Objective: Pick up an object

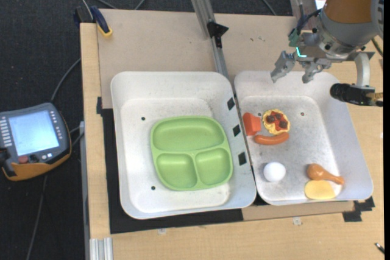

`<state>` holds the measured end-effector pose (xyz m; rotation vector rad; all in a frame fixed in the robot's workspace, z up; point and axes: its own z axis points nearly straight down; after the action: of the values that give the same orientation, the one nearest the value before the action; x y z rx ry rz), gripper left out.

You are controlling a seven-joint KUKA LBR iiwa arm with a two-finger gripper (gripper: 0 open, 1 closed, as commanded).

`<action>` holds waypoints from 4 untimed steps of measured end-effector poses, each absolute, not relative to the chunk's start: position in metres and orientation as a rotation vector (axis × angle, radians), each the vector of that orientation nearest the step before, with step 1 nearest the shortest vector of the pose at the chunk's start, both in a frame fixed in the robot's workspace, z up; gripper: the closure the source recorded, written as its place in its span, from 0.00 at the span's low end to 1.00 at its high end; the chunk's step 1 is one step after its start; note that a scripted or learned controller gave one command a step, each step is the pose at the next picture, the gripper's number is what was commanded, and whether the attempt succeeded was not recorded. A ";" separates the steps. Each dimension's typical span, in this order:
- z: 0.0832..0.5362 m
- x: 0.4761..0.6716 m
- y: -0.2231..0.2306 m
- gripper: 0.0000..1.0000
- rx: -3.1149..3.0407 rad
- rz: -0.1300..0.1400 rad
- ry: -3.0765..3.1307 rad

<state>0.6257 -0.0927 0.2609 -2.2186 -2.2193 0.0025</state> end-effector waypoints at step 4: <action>0.107 0.623 -0.104 0.00 -2.218 0.005 -2.217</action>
<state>0.6230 -0.1042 0.1072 -2.2181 -2.2167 0.0055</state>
